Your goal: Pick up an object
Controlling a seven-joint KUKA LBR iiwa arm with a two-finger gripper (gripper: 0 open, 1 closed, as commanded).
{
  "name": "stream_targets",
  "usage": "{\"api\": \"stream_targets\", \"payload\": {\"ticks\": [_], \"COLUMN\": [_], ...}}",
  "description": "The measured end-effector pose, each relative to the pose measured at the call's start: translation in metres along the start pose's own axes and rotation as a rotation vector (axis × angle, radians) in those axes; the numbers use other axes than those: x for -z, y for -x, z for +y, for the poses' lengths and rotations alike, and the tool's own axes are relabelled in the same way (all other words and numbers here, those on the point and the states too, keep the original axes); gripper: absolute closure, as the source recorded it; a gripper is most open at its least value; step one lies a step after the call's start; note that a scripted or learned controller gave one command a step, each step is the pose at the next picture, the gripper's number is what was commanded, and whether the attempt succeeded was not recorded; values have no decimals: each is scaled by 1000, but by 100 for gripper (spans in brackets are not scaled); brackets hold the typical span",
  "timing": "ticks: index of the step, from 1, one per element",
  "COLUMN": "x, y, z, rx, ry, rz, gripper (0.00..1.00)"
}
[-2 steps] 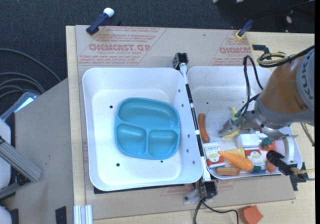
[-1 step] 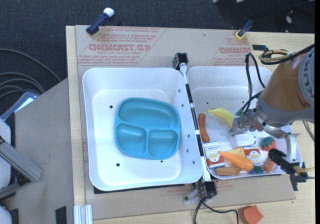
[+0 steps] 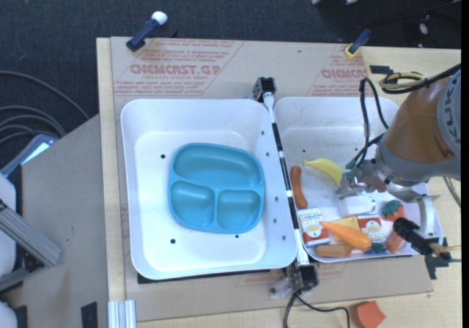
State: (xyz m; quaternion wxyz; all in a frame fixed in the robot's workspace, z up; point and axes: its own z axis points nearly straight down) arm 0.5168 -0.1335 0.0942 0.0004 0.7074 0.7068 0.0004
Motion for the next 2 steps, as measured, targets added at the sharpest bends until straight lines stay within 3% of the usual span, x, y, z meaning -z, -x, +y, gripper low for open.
{"api": "stream_targets", "payload": {"ticks": [1,2], "x": [-10,-10], "y": [-26,-42], "z": [104,69], "rx": [2,1], "ry": [-1,-4], "rz": [0,1], "gripper": [0,0]}}
